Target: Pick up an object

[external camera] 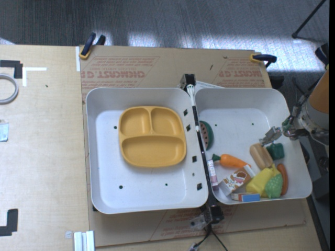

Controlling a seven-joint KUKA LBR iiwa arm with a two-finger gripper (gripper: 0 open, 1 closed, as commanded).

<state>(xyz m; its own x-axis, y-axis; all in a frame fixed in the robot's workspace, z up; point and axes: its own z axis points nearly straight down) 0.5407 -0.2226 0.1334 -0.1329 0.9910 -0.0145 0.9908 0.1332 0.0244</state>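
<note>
My gripper (pixel 273 136) hangs at the right side of the right bin (pixel 235 106), just above a tan bread roll (pixel 260 156) and a dark green toy (pixel 276 150). Nothing shows as held in it. Below lie an orange carrot (pixel 233 161), a yellow-green corn cob (pixel 264 182), a red-orange pepper (pixel 283 179), a small printed carton (pixel 235 182) and a blue-and-red piece (pixel 248 196). A watermelon slice (pixel 205 133) leans at the bin's left wall.
The left bin (pixel 102 150) holds a yellow divided plate (pixel 153 136). The arm (pixel 319 101) comes in over the right bin's right rim. The bins stand on brown cardboard (pixel 131 69) with clamps at its far corners.
</note>
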